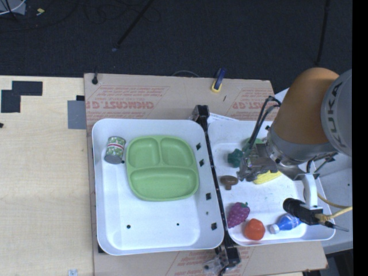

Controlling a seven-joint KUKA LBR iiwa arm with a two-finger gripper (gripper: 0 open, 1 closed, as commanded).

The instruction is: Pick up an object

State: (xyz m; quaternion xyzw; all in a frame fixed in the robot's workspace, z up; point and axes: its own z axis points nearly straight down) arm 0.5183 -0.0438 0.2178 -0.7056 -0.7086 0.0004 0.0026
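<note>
My gripper (pixel 248 171) hangs low over the middle of the right bin (pixel 264 241), under the grey arm with its orange band. A yellow object (pixel 268 177) lies just right of it, partly under the wrist. A teal object (pixel 234 157) sits just to its upper left and a small brown object (pixel 229 181) to its lower left. Near the bin's front edge lie purple grapes (pixel 238 213), a red tomato (pixel 253 229) and a blue object (pixel 286 223).
The left bin (pixel 149 237) holds a green divided plate (pixel 161 168) and a small green-labelled can (pixel 115 149) at its upper left. A black divider (pixel 210 171) runs between the bins. Cardboard lies under both bins.
</note>
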